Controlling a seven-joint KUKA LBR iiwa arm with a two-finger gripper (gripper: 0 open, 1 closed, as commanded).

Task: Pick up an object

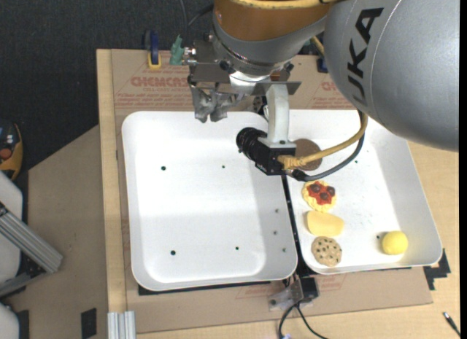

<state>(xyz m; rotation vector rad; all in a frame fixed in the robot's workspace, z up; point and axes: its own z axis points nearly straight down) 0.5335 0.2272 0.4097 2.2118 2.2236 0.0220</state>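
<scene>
Gripper [209, 113] hangs low over the far edge of the left bin [130, 184], near that bin's far left part, below the grey arm [394, 46] with its orange band that reaches in from the right. How wide it stands, and whether it has hold of anything, cannot be told from this slant. All the things that could be picked up lie in the right bin [365, 192], well apart from the gripper. Nearest the camera, close to that bin's front rim, lies a round chocolate-chip cookie [326, 250]. To its right, and apart from it, sits a small yellow ball [394, 243]. Just behind the cookie lies a pale yellow lump [325, 223], and just behind that a small tart with red topping [319, 194]; these three form a short row along the bin's left side, beside the wall it shares with the left bin. Farther back, a brown disc [309, 153] lies partly hidden by the robot's own hardware. The left bin's white floor shows a few small dark dots. Both bins rest on a brown board [109, 111] with red lettering along its far side, and at that far edge stand a blue clamp [153, 48] and a green clamp [176, 49], side by side.
</scene>
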